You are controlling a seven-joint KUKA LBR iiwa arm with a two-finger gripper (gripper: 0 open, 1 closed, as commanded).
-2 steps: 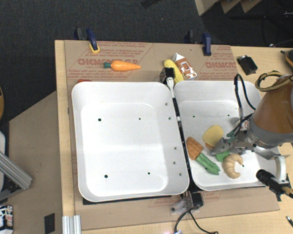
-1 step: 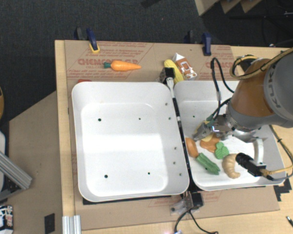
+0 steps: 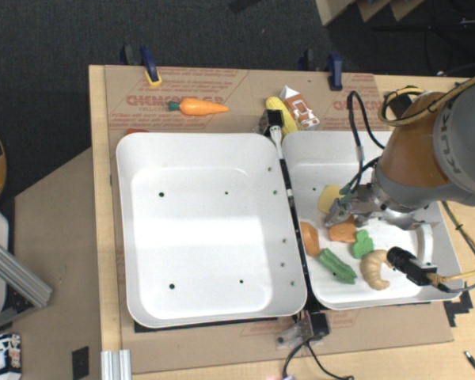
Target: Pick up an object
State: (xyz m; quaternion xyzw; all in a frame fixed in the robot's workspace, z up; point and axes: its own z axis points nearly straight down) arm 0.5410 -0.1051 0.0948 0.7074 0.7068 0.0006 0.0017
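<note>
My gripper [image 3: 342, 214] hangs low over the right bin [image 3: 324, 153], right above a small orange piece [image 3: 342, 232] and beside a pale yellow piece [image 3: 329, 198]. Nothing shows between its fingers. Around it lie an orange wedge [image 3: 309, 237], a green pod [image 3: 337, 265], a green leafy piece [image 3: 362, 244] and a tan croissant [image 3: 375, 269]. The left bin [image 3: 202, 224] has only bare white floor.
A toy carrot [image 3: 196, 108] lies on the bench board behind the left bin. A yellow piece [image 3: 276, 109] and a small carton [image 3: 301, 112] sit behind the seam between the bins. Blue clamps [image 3: 150, 66] hold the board's far edge.
</note>
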